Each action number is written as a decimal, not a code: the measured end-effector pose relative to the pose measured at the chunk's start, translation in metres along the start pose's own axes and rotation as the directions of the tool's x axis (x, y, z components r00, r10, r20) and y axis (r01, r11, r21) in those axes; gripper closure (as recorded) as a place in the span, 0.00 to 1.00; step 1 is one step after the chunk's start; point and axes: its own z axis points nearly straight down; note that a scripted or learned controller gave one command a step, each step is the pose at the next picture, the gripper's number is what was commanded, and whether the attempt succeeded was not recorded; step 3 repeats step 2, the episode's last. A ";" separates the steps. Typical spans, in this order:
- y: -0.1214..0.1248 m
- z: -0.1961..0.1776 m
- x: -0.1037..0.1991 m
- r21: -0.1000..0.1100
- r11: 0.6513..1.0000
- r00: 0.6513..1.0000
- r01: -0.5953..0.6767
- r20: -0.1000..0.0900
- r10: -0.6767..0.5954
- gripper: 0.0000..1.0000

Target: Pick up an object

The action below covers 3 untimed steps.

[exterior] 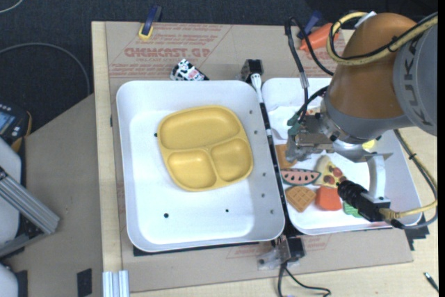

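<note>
A waffle toy (300, 199) and an orange piece (329, 199) lie nearest in the right bin (334, 222), beside a watermelon slice (299, 176). Above them the gripper (304, 144) reaches down; its grasp cannot be judged. The left bin (139, 170) carries a yellow divided plate (205, 147).

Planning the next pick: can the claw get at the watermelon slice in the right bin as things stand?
Probably yes. The claw hangs over the right bin, and the watermelon slice lies just below it in view, uncovered. The waffle piece and the red toy crowd it closely, so a clean grasp looks uncertain.
</note>
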 end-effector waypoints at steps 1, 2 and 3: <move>0.002 0.004 0.016 0.001 1.000 1.000 -0.003 0.001 0.003 1.00; -0.004 0.018 0.019 0.001 1.000 1.000 -0.006 0.002 0.006 1.00; -0.004 0.018 0.019 0.001 1.000 1.000 -0.006 0.002 0.006 1.00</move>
